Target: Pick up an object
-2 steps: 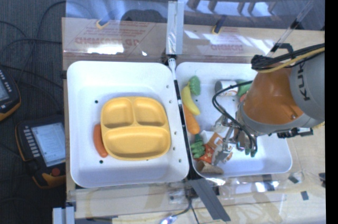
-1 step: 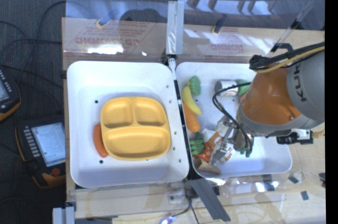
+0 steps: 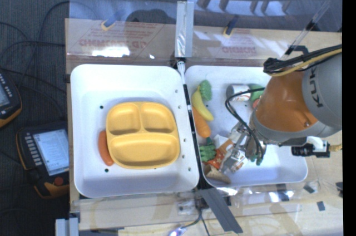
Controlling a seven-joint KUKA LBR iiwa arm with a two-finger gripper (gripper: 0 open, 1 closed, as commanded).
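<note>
Over right bin (image 3: 289, 173), gripper (image 3: 234, 161) is being held low at near-left corner, above heap of toy food (image 3: 214, 160) — whether anything is being gripped cannot be told. Banana (image 3: 202, 105) and carrot (image 3: 202, 127) are lying beside bin's left wall, green piece (image 3: 205, 89) just behind them. Left bin (image 3: 83, 118) is bearing yellow divided tray (image 3: 143, 134) — orange sausage (image 3: 104, 147) is lying at its left edge.
</note>
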